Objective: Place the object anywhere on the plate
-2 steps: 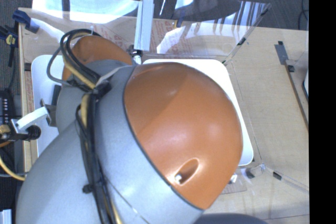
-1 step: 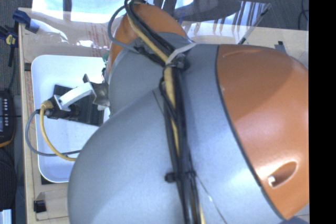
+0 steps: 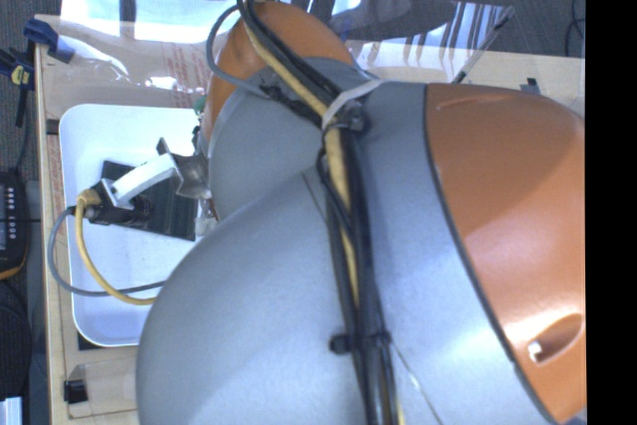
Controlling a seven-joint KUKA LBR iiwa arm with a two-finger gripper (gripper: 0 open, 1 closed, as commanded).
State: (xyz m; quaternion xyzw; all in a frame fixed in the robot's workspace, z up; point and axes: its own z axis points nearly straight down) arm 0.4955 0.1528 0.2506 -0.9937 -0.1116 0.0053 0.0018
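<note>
My grey and orange arm [image 3: 398, 244] covers most of the view and reaches across to the left white bin [image 3: 80, 134]. The gripper [image 3: 196, 176] hangs over that bin's right half, low above its floor. Only a bit of its metal end shows past the wrist. The arm hides whatever lies under it, along with the right side of the bench.
The left bin's near rim [image 3: 100, 333] and left wall stand out against the wooden bench frame [image 3: 45, 114]. A blue clamp [image 3: 40, 35] sits at the back left corner. A black device [image 3: 10, 214] lies beyond the bench's left edge. Clear plastic sheeting [image 3: 149, 5] stands behind the bins.
</note>
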